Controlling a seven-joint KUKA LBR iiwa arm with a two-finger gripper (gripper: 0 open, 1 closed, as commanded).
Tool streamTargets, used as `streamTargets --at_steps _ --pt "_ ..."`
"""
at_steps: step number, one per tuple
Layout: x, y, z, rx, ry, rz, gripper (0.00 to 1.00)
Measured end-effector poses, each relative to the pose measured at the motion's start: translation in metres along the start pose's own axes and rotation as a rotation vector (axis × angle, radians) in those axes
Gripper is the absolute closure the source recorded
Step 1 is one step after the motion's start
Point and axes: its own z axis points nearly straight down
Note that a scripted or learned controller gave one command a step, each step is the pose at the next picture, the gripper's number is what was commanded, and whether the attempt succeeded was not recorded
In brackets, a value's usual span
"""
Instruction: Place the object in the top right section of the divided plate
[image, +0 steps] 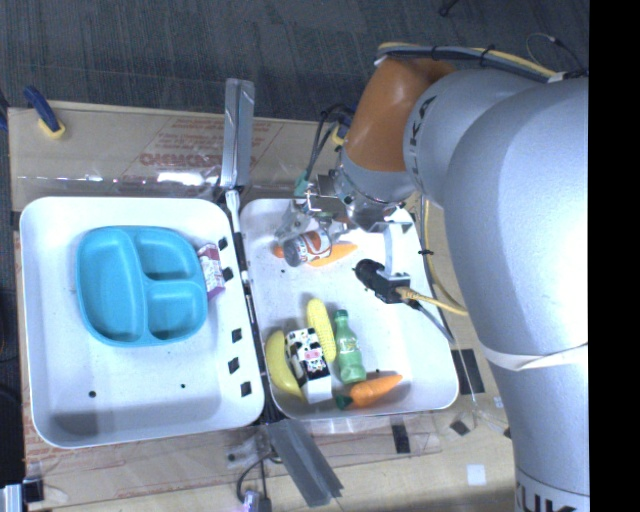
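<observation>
From the overhead camera, the end effector (300, 235) hangs low in the right white plastic bin (425, 385), over an orange carrot-shaped toy (335, 255); I cannot tell its opening. Judged: the pick step; next, lift clear and cross to the blue divided plastic plate (140, 283) in the left bin.

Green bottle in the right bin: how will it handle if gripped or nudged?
The green bottle lies on its side, so it would probably roll if nudged. It looks like smooth plastic, likely light and slippery. It is wedged between the banana and carrot, so neighbours may shift.
</observation>
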Motion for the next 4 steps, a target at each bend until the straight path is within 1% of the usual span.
streamTargets --at_steps 1,2,3,4 --pt "0.082 -0.018 0.001 0.001 -0.001 0.042 1.0" --pt "0.121 -0.071 0.001 0.0 -0.002 -0.08 1.0" --pt "0.121 -0.071 0.001 0.0 -0.002 -0.079 0.0" --pt "0.121 -0.071 -0.005 0.005 -0.004 -0.083 1.0"
